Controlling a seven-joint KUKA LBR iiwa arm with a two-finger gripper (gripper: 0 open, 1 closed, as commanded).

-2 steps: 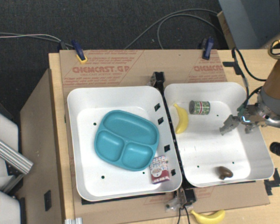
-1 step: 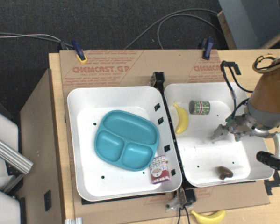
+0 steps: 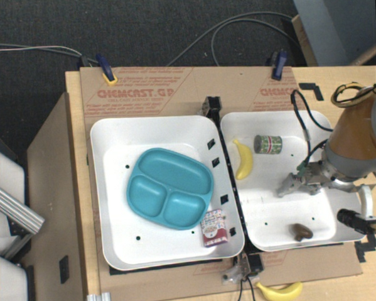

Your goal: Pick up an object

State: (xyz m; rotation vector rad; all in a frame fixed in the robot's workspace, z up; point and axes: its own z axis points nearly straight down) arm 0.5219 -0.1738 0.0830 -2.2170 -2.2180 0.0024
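Spanning brown board (image 3: pixel 172 84), seemingly cardboard, under bins (image 3: pixel 115 201).

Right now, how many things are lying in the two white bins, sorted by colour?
Blue: 1, the divided plate
Yellow: 1, the banana
Green: 1, the small can
Red and white: 1, the snack packet
Brown: 1, the small lump
Total: 5

Arm (image 3: pixel 357 138) enters from the right, orange band uppermost. Grey wrist (image 3: pixel 343 167) angled down and left. Tool (image 3: pixel 290 185) low, pointing left.
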